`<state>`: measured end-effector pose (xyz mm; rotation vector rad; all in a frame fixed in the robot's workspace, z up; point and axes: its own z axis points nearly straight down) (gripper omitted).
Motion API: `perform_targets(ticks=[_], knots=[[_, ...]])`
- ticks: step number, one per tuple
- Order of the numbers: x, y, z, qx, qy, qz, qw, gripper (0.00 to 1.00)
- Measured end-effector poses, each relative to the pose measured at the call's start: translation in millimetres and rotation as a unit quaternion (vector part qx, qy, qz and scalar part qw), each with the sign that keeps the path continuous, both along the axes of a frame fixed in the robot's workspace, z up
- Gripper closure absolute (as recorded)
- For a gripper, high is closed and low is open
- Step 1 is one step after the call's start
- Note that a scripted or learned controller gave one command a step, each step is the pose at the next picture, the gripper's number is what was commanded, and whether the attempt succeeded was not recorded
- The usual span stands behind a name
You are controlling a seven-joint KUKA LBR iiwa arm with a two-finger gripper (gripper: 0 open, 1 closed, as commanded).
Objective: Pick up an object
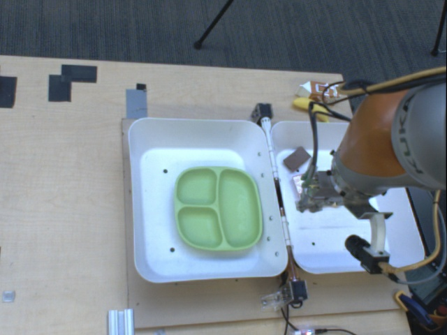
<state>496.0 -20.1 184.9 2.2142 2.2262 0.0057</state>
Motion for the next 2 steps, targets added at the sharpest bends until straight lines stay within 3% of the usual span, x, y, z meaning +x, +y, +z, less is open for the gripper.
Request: perform_targets(ticks=[1,2], knots=[[1.4,0.1,10.2,-0.0002,-0.002,0.003,1.0,1.0],[1.3,0.1,10.1,-0.0002,-0.001,0.002,1.0,0.0]])
